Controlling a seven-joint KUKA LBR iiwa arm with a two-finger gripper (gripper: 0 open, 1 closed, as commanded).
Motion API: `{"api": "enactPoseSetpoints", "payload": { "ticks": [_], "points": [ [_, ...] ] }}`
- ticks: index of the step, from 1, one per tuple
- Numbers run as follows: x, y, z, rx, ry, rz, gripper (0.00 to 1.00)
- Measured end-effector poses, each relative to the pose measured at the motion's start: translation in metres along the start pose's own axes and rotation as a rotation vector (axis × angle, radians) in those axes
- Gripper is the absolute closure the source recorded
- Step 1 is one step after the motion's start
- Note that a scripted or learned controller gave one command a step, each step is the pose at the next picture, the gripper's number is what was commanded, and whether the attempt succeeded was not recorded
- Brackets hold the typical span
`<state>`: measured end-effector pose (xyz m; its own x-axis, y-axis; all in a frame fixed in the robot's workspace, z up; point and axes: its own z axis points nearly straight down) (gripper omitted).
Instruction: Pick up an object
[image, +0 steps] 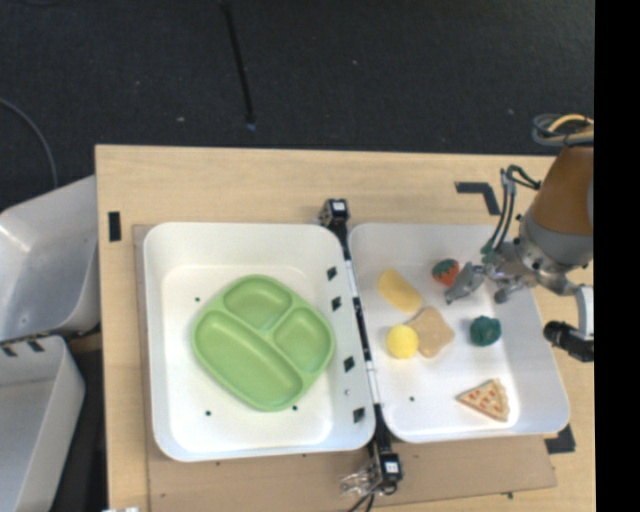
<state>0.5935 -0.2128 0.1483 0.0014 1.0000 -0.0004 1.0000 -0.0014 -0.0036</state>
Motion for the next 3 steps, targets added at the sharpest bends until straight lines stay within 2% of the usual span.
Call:
{"api": "enactPoseSetpoints", "payload": {
  "ticks": [1,2,3],
  "points": [
    [-0.001,0.001,0.049,-0.005,-0.002,0.003,0.0],
    [-0.003,0.002,0.034,-0.012,-0.004,0.004,1.0],
    [-0.011,-0.004,-0.02,-0.009,-0.003,0.0,1.0]
  ]
}}
